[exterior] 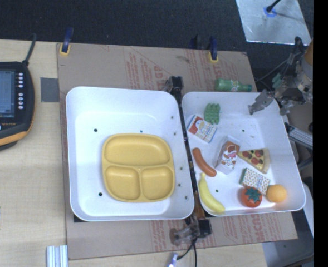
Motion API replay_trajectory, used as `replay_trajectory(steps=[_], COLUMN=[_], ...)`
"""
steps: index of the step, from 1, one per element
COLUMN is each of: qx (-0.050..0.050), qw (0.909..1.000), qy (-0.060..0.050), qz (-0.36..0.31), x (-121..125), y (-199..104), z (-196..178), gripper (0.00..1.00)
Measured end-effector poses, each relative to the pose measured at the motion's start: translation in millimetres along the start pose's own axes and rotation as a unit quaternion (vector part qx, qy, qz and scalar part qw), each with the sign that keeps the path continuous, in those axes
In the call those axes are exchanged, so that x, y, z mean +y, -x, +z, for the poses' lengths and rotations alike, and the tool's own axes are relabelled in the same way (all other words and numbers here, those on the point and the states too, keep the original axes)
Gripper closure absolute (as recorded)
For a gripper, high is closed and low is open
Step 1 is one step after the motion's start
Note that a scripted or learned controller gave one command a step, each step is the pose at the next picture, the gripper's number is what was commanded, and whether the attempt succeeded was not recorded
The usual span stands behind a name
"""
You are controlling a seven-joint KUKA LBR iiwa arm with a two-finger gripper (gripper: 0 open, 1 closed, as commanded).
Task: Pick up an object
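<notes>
The right bin [275,121] holds several toy foods: a green block [212,113], a small printed carton [201,128], a red sausage [204,162], a milk carton [228,157], a pizza slice [255,159], a banana [209,196], a checked box [255,179], a tomato [251,197] and an orange [276,193]. My gripper [268,107] hangs over the bin's far right corner, open, with nothing between its fingers. It is well clear of all the items, above bare bin floor.
The left bin [83,149] holds a yellow divided tray [138,167]. A green bottle [233,85] lies on the cardboard behind the right bin. A control pendant [5,107] sits at the far left of the bench.
</notes>
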State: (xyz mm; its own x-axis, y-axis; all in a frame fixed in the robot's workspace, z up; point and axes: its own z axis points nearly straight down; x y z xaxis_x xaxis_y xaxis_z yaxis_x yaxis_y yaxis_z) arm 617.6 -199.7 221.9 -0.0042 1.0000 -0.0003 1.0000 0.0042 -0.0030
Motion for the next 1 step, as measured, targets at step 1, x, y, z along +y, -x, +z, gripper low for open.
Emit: replay_trajectory(steps=[1], qx=[-0.002], qw=[1.0], qy=[0.008], qz=[0.001], x=[-35.8], y=[-27.9], z=[111.3], gripper=[0.0])
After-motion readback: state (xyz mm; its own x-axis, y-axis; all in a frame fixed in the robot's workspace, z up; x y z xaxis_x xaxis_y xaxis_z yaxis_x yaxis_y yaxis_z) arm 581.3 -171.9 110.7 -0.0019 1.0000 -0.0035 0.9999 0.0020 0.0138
